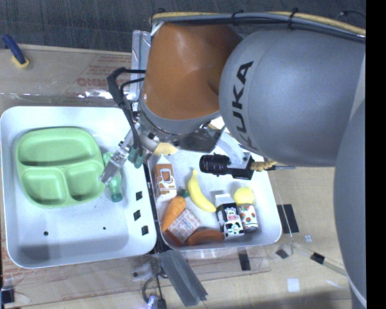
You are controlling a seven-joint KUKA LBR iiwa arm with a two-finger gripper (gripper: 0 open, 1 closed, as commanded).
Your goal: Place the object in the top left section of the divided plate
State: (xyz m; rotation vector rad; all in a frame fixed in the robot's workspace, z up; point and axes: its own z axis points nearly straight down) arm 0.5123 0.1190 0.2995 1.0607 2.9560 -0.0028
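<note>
Because the grey arm and its orange band fill the upper middle of the view, much of the right bin's far end is hidden, and the fingers over the left bin are small and blurred, so I cannot tell how far apart they stand. A small green object sits just below them, close beside the green divided plate; contact is unclear. Banana, carrot, lemon and small cartons crowd the right bin.
</note>
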